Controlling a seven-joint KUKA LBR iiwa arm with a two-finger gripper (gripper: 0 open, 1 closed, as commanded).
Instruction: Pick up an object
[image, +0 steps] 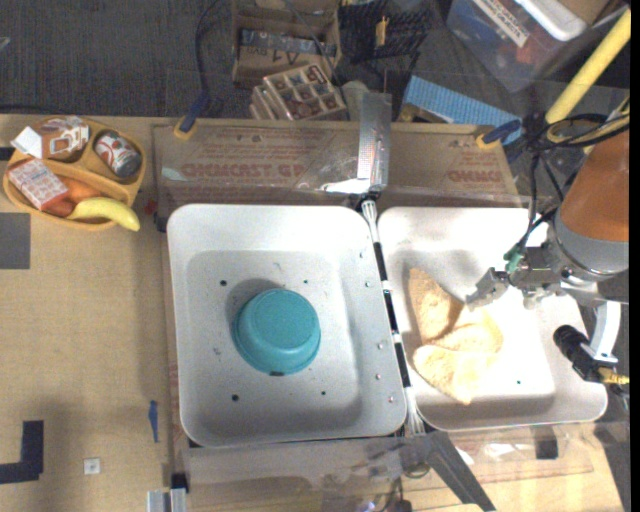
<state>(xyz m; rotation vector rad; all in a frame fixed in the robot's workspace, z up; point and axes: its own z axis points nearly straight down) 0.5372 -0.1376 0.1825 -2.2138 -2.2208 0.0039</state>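
Observation:
A teal bowl (278, 330) lies upside down in the middle of the left bin (200, 250). In the right bin (450, 235) lie two tan, flat pieces like bread or tortilla: one (431, 303) near the bin's left side and a larger one (460, 355) just below it, touching or overlapping. My gripper (487, 291) hangs over the right bin, just right of the upper tan piece, with its tip close to both pieces. Nothing shows between its fingers.
The grey arm with its orange band (600, 190) comes in from the right over the right bin's edge. A yellow tray (70, 175) with a banana, cans and a box sits at the far left. Cardboard (260, 165) lies behind the bins.

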